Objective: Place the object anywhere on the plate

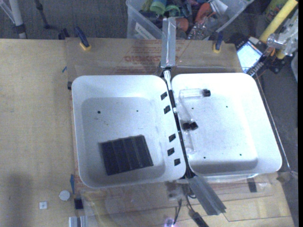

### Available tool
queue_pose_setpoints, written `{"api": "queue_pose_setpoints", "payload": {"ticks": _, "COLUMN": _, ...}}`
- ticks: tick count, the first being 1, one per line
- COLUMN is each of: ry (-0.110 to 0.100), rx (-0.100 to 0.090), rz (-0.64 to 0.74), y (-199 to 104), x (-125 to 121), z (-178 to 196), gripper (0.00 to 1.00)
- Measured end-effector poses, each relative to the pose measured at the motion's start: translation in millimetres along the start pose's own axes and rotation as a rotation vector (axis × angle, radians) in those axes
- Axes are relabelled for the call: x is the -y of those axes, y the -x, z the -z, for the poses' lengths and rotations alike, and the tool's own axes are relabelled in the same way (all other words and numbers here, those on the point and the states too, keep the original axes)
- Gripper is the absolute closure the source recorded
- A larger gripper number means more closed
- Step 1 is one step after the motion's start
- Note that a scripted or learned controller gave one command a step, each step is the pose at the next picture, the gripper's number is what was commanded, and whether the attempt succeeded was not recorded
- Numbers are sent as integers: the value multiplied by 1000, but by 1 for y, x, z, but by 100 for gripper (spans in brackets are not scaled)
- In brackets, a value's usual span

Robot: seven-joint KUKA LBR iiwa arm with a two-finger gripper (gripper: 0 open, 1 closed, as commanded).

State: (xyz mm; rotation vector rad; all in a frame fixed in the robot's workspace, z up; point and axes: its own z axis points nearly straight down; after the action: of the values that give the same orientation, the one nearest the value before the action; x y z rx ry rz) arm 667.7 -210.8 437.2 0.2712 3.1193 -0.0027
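The left white bin [85, 98] holds the dark ribbed plate [127, 154], lying flat near its front wall. In the right white bin [246, 103], well apart from the plate, the clear object [191, 94] lies crosswise near the back left corner, its black cap [206, 92] pointing right.

A pale wooden bench [33, 103] meets dark grey carpet [94, 8] beyond; a clear tub [142, 13] of colourful clutter stands on that floor

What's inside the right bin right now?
The right bin holds a clear object with a black cap near its back and another small dark-tipped piece by its left wall; finer detail is unreadable.
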Motion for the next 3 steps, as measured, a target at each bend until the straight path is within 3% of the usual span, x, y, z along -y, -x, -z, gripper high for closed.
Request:
{"api": "queue_pose_setpoints", "payload": {"ticks": 1, "ry": 2, "rx": -8, "rz": -76, "y": -31, "x": -130, "z": 0, "gripper": 100}}
{"api": "queue_pose_setpoints", "payload": {"ticks": 2, "ry": 1, "rx": 1, "rz": 385, "y": -11, "x": -22, "z": 0, "gripper": 100}}
{"api": "queue_pose_setpoints", "payload": {"ticks": 3, "ry": 0, "rx": 12, "rz": 384, "y": -10, "x": -23, "z": 13, "gripper": 100}}
